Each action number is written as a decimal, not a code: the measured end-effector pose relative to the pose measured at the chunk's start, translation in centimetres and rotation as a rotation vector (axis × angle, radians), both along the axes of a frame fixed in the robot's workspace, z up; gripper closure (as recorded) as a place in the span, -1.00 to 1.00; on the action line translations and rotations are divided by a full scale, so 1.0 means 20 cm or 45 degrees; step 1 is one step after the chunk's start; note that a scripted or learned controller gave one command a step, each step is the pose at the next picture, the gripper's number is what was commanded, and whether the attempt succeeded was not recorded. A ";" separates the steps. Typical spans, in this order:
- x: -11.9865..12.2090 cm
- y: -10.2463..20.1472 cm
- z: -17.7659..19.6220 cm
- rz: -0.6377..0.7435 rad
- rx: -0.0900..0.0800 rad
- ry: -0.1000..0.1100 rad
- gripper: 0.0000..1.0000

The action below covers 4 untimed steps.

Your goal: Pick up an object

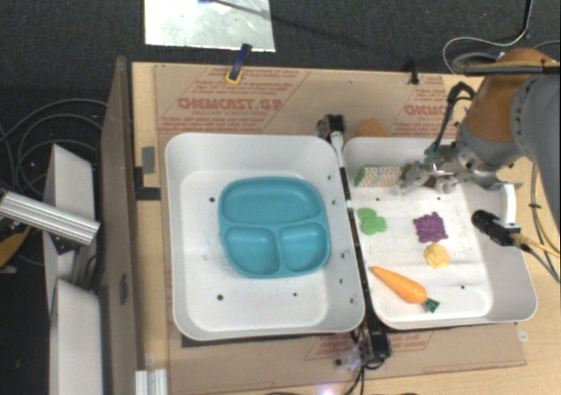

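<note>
My gripper hangs low over the back of the right bin, reaching in from the right. Just to its left lies a small speckled green-and-white block, close to the gripper but not visibly touched. In front of the gripper sits a purple bunch of grapes, with a small yellow piece right below it. A green leafy piece lies by the bin's left wall. An orange carrot with a green tip rests near the front. Nothing shows held in the gripper.
The left bin holds a blue divided plate. An orange object lies on the cardboard behind the right bin. The wall between the two bins runs just left of the green piece.
</note>
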<state>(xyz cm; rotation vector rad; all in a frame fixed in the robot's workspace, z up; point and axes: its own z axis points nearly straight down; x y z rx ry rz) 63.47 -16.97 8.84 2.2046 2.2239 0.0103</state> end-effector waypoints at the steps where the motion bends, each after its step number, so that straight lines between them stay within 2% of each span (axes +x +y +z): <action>1: -0.32 -0.07 -0.02 -0.013 0.004 0.019 -1.00; 2: -0.45 0.04 -0.02 -0.010 0.003 0.015 -1.00; 3: -0.16 -0.14 0.25 -0.005 -0.002 0.004 -1.00; 4: -0.31 0.21 0.01 -0.004 0.006 0.018 -1.00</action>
